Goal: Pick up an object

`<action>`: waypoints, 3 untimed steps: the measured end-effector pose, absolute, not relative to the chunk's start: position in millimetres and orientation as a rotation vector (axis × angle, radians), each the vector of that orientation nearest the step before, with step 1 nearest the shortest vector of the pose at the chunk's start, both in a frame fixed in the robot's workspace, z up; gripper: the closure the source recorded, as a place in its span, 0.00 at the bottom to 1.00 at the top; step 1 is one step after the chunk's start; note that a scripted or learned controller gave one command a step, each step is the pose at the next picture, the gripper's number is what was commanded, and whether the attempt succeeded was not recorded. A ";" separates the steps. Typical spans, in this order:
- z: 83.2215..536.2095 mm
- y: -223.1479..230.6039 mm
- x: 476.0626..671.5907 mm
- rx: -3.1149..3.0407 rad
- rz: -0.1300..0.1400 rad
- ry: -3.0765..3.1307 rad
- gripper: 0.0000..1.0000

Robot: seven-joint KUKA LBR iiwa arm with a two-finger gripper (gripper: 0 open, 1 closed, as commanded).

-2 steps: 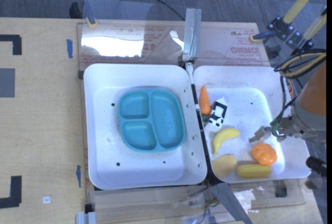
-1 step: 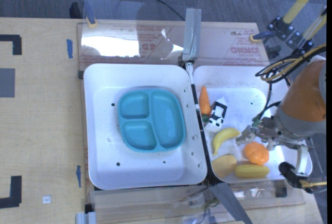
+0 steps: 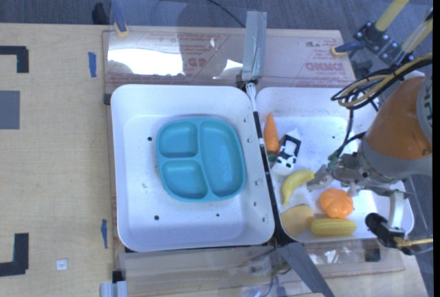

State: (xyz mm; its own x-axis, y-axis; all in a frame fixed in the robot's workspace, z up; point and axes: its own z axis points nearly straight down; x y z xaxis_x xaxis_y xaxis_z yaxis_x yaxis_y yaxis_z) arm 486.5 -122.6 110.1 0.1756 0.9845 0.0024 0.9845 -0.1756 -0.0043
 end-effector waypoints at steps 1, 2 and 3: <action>86.8 -173.5 480.9 -2.263 -0.004 -2.175 0.00; 97.0 -174.7 483.0 -2.269 -0.007 -2.179 1.00; 197.4 -126.0 535.6 -2.194 -0.011 -2.258 1.00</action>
